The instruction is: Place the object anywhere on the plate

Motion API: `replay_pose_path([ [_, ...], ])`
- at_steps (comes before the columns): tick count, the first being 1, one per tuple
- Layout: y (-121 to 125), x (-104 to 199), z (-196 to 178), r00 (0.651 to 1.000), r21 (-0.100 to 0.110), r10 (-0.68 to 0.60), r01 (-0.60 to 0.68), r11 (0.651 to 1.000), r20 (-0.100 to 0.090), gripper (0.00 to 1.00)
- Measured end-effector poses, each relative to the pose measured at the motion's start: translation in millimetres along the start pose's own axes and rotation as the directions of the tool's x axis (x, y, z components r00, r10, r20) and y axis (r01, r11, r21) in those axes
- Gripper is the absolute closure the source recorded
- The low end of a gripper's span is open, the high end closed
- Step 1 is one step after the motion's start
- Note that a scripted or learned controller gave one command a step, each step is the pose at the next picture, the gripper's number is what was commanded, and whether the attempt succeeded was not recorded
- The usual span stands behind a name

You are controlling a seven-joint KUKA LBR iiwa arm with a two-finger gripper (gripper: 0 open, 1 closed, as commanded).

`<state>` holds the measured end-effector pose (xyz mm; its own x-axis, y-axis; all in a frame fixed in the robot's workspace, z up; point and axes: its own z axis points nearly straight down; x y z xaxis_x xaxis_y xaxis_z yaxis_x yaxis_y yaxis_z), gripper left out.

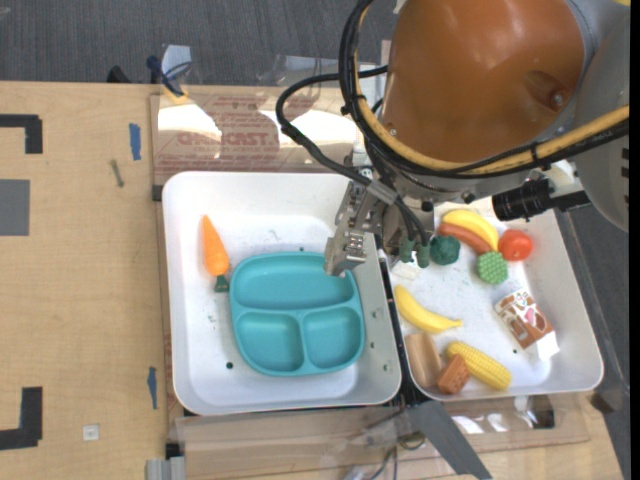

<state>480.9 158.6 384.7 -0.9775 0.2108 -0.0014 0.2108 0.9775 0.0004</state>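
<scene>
Worktop (pixel 70 298): tan surface carrying two shallow white bins side by side.
Left bin (pixel 185 368): holds the divided plate and the toy carrot.
Toy carrot (pixel 214 249): orange with a green stub, lying on the bin floor just left of the plate's upper-left corner, apparently just apart from it. Judged the most likely object of the task; the task sentence does not name one.
Plate (pixel 297 313): teal, three compartments, nothing on it. It serves as the reference landmark for all positions here.
Claw (pixel 345 253): metal fingers hanging over the plate's upper-right rim, near the wall between the bins. No object is visible between the fingers. Open or closed: cannot tell, as wrist and cables mask the tips.
Right bin (pixel 580 353): right of the plate; holds toy bananas, a corn cob, a tomato, green items, a small carton and brown pieces.
Task status: judged not done.
Risk 1: the carrot is narrow and tapered; a grasp near its tip may slip off.
Risk 2: descending here, the claw may strike the plate rim and shift the plate.
Risk 3: trailing cables may drag across the right-bin toys during a reach left of the plate.
</scene>
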Motion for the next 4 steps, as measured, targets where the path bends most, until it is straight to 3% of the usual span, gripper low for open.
replay_pose_path([
  [1, -36.3, -7.9, 25.9, 0.921, 0.000, -0.389, 0.389, 0.921, 0.002, 1.00],
  [2, -69.3, -42.3, -39.6, 0.719, 0.004, -0.695, 0.695, 0.719, 0.010, 1.00],
  [3, -67.9, -24.0, 41.2, 0.566, -0.001, -0.824, 0.824, 0.566, 0.001, 1.00],
  [4, 5.0, -20.4, -11.5, 0.605, 0.002, -0.796, 0.796, 0.605, 0.010, 1.00],
])
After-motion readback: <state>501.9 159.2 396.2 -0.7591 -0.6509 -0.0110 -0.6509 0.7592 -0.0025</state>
